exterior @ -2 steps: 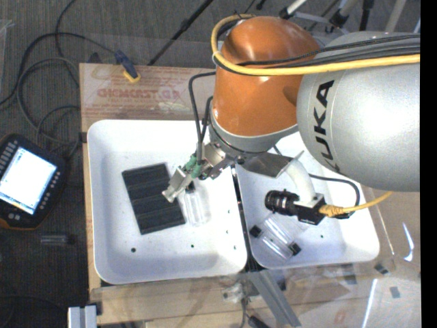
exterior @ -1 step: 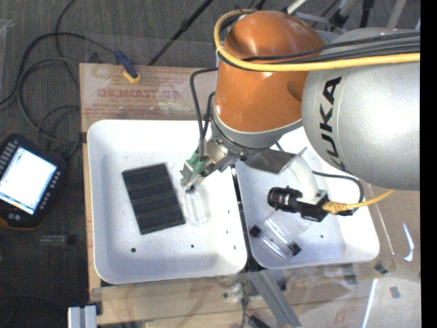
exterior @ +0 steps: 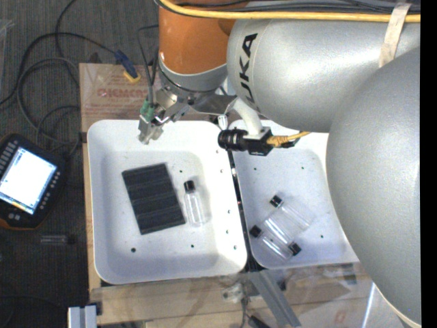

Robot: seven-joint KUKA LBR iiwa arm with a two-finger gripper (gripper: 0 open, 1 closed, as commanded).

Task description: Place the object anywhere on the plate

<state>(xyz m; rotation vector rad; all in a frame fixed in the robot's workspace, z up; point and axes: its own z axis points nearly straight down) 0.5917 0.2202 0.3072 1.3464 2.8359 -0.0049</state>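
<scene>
A small clear bottle point(exterior: 194, 202) with a black cap lay on its side in the left bin point(exterior: 109, 251), just beside the right edge of the dark ribbed plate point(exterior: 153, 197), close enough that contact between the two could not be judged. The gripper point(exterior: 149, 130) hung over the far rim of that bin, well apart from both bottle and plate, and whether it was released or clenched could not be told. In the right bin point(exterior: 321, 251) lay more clear bottles point(exterior: 281, 227) with black caps, bunched together, and a lit tablet point(exterior: 26, 180) sat on the floor at the left.
</scene>
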